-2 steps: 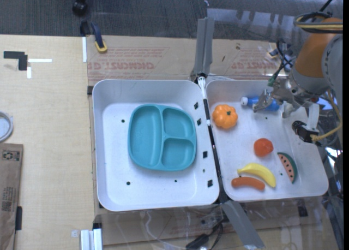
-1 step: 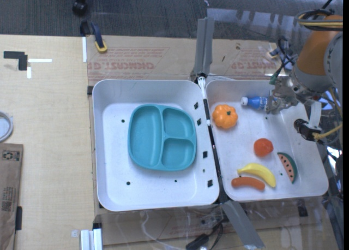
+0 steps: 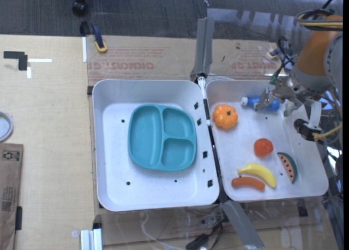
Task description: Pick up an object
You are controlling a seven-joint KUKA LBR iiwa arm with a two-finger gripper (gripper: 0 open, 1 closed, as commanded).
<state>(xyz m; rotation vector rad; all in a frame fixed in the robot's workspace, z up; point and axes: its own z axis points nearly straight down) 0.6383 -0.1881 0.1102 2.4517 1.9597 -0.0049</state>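
The right bin (image 3: 305,183) holds several toy foods. An orange pumpkin (image 3: 225,116) sits at its left side and a small red-orange fruit (image 3: 263,147) near the middle. A yellow banana (image 3: 258,172) lies beside an orange sausage-like piece (image 3: 248,183) at the front, with a watermelon slice (image 3: 287,166) to the right. A blue object with a white end (image 3: 252,102) lies at the back of this bin. My gripper (image 3: 268,101) is low at the right end of that blue object, and part of the object is hidden under it.
The left bin (image 3: 109,183) holds a teal divided plate (image 3: 162,136). A grey post (image 3: 203,47) rises behind the seam between the bins. The arm's orange band (image 3: 316,52) and cables (image 3: 313,126) hang over the right bin's far right corner.
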